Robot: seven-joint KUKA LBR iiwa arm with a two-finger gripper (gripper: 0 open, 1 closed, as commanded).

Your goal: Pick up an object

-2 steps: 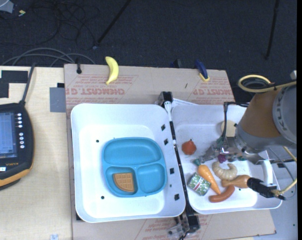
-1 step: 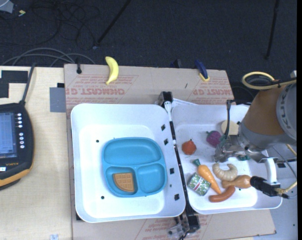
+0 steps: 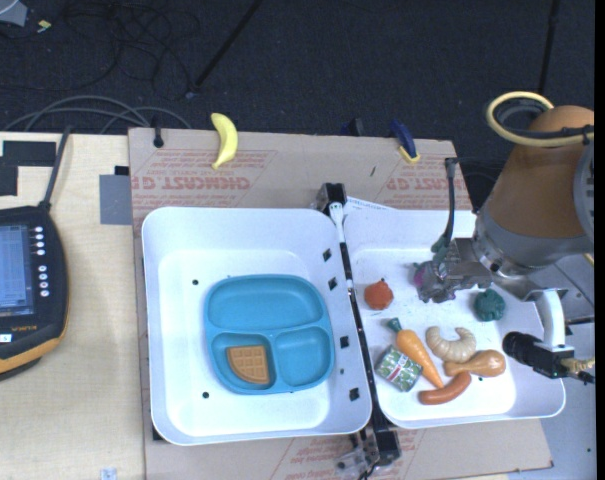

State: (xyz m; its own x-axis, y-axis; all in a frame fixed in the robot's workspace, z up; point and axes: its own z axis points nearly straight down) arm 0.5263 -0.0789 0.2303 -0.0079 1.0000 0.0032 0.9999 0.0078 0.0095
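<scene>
The toy food lies in the right bin (image 3: 542,400), lower right of the frame: a tomato (image 3: 380,293), carrot (image 3: 418,353), sausage (image 3: 444,388) and green piece (image 3: 489,304). I see the gripper (image 3: 439,280) low among them, just right of the tomato; I cannot tell its grip. A blue tray (image 3: 270,328) sits in the left bin (image 3: 172,318).

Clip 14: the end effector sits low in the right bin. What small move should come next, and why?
Probably a short shift toward the tomato. The end effector sits beside it in the right bin with nothing visibly between its tips, and the tomato lies apart from the carrot and sausage cluster.
</scene>
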